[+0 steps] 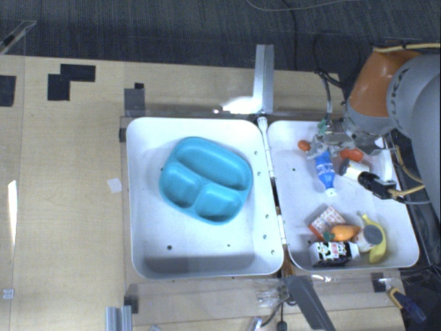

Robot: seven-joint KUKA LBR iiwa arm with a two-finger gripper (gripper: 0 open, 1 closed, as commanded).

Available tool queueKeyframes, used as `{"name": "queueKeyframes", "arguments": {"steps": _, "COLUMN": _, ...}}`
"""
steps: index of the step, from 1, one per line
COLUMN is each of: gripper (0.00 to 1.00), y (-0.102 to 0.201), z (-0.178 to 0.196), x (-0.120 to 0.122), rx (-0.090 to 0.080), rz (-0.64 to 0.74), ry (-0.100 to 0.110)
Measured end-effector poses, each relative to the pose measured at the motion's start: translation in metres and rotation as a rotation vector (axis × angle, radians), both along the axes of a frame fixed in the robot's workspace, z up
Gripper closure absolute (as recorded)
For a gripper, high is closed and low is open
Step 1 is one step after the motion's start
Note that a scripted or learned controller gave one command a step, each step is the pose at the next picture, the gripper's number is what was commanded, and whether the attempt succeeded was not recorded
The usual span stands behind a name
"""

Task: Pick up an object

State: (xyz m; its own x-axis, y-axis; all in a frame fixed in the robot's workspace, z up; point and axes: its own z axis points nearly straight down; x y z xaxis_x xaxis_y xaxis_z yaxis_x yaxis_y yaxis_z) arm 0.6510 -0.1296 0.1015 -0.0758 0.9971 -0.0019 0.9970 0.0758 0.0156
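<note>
Lying beneath fingers [335, 143]: blue bottle [324, 169]

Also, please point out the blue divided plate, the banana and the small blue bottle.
blue divided plate [205, 178], camera view, centre ridge.
banana [378, 250], camera view, lower curve.
small blue bottle [324, 170], camera view, body.

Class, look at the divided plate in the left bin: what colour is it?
Blue, a plain bright turquoise-blue plate, clearest in the camera view.
</note>
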Motion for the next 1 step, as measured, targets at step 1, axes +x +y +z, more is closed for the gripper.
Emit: {"name": "queueKeyframes", "arguments": {"steps": 1, "gripper": 1.00, "y": 0.0525, "z": 0.0987, "x": 0.0159, "rx": 0.001, "rz": -0.087, "ry": 0.009}}
